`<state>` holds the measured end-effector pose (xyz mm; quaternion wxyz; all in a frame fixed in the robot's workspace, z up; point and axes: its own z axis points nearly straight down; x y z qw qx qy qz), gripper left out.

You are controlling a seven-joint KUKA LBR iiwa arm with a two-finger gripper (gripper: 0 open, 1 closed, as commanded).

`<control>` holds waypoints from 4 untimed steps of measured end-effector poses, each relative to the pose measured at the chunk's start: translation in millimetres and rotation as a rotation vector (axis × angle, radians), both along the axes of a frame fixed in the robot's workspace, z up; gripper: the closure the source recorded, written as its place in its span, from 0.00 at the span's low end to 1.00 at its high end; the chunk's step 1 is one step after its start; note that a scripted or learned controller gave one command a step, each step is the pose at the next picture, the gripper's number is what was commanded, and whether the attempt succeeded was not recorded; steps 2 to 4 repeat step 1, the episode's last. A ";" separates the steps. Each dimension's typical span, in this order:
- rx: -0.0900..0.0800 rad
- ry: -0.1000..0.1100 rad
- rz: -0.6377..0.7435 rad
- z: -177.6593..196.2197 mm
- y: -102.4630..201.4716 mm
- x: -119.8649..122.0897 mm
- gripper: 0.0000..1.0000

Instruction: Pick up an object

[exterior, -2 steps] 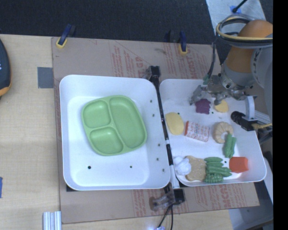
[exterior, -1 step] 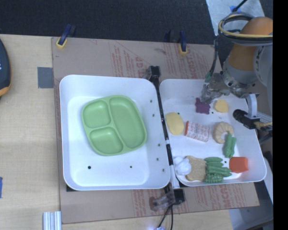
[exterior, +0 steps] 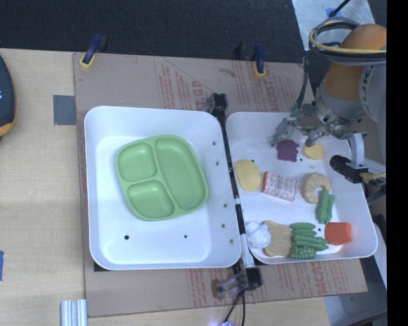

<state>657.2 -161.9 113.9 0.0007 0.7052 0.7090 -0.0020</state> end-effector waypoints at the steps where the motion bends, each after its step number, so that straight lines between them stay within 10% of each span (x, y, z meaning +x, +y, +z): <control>1: 0.003 0.003 -0.003 -22.5 -6.9 -1.0 0.00; 4: 0.003 0.003 -0.003 -22.5 -6.9 -1.0 0.00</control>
